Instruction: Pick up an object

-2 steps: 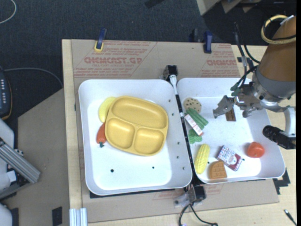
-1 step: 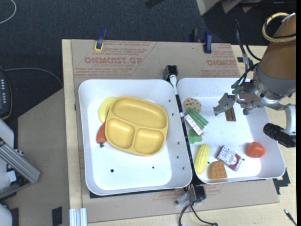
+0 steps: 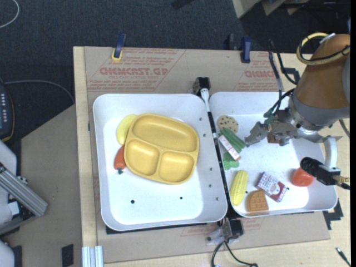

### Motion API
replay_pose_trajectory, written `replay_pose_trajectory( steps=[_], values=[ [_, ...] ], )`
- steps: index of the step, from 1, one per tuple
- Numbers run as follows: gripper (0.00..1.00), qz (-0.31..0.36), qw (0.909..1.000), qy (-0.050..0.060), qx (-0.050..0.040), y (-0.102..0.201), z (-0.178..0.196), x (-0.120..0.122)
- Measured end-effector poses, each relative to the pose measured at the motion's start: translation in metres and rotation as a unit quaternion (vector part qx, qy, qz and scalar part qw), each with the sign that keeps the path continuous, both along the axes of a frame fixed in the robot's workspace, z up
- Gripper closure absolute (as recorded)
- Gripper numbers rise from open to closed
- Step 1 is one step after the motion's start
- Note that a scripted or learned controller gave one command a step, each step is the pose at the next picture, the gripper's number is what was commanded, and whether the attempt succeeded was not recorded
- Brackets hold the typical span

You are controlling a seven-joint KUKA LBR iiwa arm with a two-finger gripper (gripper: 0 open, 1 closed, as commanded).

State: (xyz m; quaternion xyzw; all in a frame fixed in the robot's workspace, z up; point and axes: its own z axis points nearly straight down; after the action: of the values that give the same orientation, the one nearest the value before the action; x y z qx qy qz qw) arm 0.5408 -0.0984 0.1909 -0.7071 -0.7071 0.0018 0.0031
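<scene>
My gripper (image 3: 260,133) hangs over the back part of the right bin (image 3: 311,203), with nothing seen in it. Just to its left lie a round speckled cookie (image 3: 227,123), a green vegetable (image 3: 232,139) and a white and red packet (image 3: 227,147). Nearer the front of this bin are a yellow corn cob (image 3: 239,185), a red and white wrapper (image 3: 272,185), an orange-brown biscuit (image 3: 257,201) and a red tomato (image 3: 301,177).
The left bin (image 3: 150,210) holds a yellow divided plate (image 3: 161,148). A yellow fruit (image 3: 125,128) and a red-orange pepper (image 3: 119,159) poke out from under its left side. The bins' shared wall runs between plate and cookie.
</scene>
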Motion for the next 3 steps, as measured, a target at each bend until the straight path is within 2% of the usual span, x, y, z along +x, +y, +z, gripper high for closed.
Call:
replay_pose_trajectory(
  steps=[1,2,3],
  values=[
    [0.0,0.0,1.0,0.001,0.0001,0.005,-0.063,0.003],
    [0.0,0.001,1.0,-0.007,0.0025,0.007,-0.101,0.007],
    [1.0,0.0,0.9999,-0.014,0.0003,0.005,-0.085,0.011]
  ],
)
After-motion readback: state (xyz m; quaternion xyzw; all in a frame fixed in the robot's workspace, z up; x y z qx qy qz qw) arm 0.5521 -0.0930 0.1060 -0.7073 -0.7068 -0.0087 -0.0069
